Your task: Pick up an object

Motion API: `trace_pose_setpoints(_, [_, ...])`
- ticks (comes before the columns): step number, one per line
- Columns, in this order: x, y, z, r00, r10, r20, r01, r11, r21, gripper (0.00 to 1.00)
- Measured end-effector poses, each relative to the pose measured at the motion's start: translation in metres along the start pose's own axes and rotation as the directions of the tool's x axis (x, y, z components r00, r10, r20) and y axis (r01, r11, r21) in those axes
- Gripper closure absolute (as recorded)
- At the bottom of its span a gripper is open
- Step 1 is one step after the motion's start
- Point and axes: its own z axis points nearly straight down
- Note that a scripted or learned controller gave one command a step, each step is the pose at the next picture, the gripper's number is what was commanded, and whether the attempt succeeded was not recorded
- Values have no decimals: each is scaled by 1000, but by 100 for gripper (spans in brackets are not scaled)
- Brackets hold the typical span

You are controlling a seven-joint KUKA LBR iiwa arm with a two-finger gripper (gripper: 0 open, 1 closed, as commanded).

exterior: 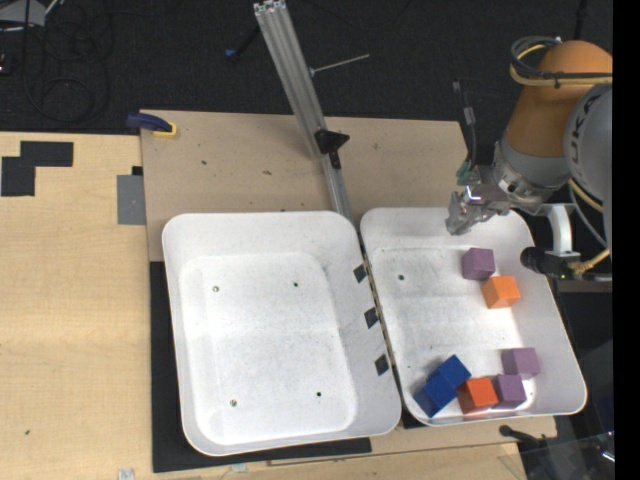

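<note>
My gripper (462, 218) hangs over the far edge of the right bin (420, 233), above and to the left of a purple cube (478, 263). Nothing shows between its fingers. An orange cube (502, 290) lies just below the purple one. Near the bin's front edge sit a blue block (442, 385), a second orange cube (479, 394) and two purple cubes (520, 362), (511, 390) clustered together.
The left bin (200, 238) stands beside the right one, joined by black clips (371, 317). A slanted aluminium rail (298, 88) rises behind the bins. Wooden bench surface extends to the left.
</note>
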Motion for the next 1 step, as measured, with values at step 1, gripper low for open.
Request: trace_pose_setpoints(1, [-3,2,-43,1000,0,0,0,1000,1,100])
